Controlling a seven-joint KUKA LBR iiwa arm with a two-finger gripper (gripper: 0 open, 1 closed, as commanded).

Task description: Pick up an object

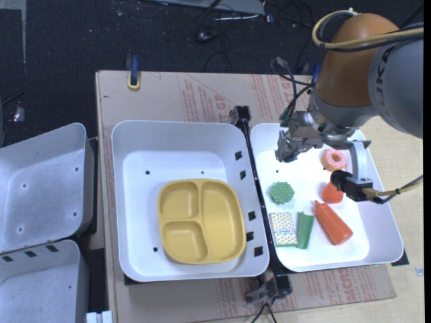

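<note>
We see the tool (288, 148) low over the far left part of the right bin (384, 247), dark and blurred, so we cannot tell its state or whether it touches anything. The arm (363, 66) covers the bin's far corner. Beside it lies a pink ring (334, 159), partly behind a black cable fitting (350, 184), which also cuts off an orange ball (330, 193). Nearer us sit a green ball (281, 192), a patterned card (283, 228), a green stick (305, 229) and an orange carrot (334, 223). The left bin (135, 140) holds a yellow divided plate (201, 221).
</note>
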